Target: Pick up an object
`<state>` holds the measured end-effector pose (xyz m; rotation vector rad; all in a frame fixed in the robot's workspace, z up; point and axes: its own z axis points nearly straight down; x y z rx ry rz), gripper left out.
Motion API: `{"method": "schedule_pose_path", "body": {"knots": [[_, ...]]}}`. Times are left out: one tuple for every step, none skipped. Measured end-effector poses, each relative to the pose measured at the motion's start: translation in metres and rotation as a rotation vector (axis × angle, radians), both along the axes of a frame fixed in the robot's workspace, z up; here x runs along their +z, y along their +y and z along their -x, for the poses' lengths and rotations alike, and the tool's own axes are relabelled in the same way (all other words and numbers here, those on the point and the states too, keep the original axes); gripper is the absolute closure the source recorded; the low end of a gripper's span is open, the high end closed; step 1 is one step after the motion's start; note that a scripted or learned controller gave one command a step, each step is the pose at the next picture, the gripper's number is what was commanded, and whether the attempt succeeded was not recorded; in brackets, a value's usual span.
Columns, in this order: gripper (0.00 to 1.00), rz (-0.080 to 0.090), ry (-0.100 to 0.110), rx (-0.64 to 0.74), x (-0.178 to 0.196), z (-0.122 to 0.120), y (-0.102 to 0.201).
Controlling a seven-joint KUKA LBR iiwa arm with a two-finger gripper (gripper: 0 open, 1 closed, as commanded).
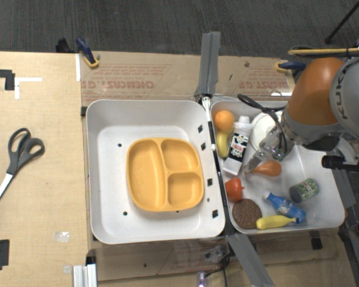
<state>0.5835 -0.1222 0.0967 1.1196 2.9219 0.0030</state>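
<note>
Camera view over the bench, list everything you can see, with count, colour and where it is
bins: 2, white, side by side on the bench
divided plate: 1, yellow, middle of the left bin
orange: 1, orange, far left corner of the right bin
bottle: 1, white with dark label, right bin beside the orange
tomato: 1, red, right bin by its left wall
round disc: 1, brown, near left of the right bin
banana: 1, yellow, near edge of the right bin
blue item: 1, blue, just above the banana
can: 1, green-grey, right side of the right bin
scissors: 1, black handles, on the bench left of the bins
arm: 1, grey and orange, over the right bin
hand: 1, low in the right bin beside an orange-brown item
</note>
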Motion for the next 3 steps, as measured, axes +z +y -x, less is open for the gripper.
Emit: {"method": "schedule_pose_path", "body": {"knots": [[0.00,-0.003,0.002,-0.163,0.000,0.033,0.018],[0.00,-0.007,0.002,-0.138,0.002,0.026,-0.050],[1.00,0.003,-0.017,-0.137,0.014,0.022,-0.053]]}}
